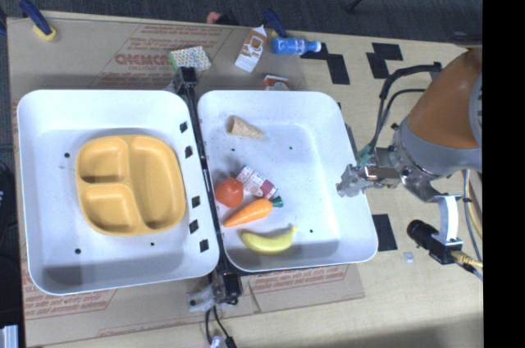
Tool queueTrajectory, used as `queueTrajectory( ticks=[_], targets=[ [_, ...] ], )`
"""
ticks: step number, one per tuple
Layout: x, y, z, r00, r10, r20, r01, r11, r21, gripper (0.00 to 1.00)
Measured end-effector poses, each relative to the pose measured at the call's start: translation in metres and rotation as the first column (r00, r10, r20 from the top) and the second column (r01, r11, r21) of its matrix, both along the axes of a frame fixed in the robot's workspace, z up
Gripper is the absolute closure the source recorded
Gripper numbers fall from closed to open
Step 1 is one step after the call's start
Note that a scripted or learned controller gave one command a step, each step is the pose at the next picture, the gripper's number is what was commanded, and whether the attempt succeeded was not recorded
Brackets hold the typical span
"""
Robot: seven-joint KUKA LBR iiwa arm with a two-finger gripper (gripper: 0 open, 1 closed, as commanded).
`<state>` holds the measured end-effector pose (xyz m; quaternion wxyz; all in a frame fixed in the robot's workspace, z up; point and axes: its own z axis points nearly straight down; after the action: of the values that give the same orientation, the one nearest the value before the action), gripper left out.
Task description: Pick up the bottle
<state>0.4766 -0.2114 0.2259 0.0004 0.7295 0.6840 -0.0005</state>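
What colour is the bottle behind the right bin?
Blue, the bottle lying on the bench, in the camera view.

Two white bins (33, 174) sit side by side on a cardboard-covered counter (328, 297). Behind them on the counter lie a blue bottle (294, 47), a small carton (251, 48) and a patterned packet (190, 57).

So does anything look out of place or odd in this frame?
Yes: the bottle, the thing to be picked, lies on its side on the bench beyond the right bin, outside both bins, beside a small carton. The gripper sits at the right bin's right rim, well away from it.
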Motion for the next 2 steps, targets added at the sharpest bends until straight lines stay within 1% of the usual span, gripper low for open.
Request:
queueTrajectory(
  ticks=[1, 2],
  targets=[
    [0.0, 0.031, -0.007, 1.0, -0.027, -0.004, 0.027, 1.0, 0.003, 1.0],
    [-0.001, 0.013, -0.016, 0.998, -0.065, -0.005, 0.065, 0.998, 0.003, 1.0]
  ],
)
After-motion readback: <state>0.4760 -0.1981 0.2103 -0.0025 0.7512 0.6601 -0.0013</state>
